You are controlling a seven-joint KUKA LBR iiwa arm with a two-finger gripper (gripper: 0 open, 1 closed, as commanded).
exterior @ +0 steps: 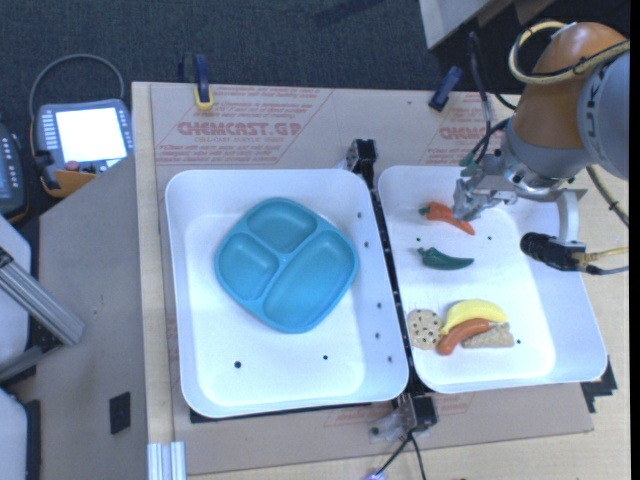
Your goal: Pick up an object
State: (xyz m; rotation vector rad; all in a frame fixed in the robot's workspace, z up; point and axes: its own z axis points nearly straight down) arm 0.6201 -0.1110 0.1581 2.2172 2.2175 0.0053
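A small orange carrot [447, 218] lies in the upper part of the right bin [560, 308]. My gripper [468, 208] hangs right over the carrot's right end, fingertips down at it; the carrot still rests on the bin floor. Below it lies a dark green pepper [443, 259]. Near the bin's front sit a yellow banana [474, 313], a red sausage [459, 337], a speckled cookie [424, 328] and a slice of bread [492, 339], all bunched together.
The left bin [200, 268] holds a blue divided plate [287, 264]. A black clamp [362, 154] sits at the top of the seam between the bins. The arm comes in from the upper right.
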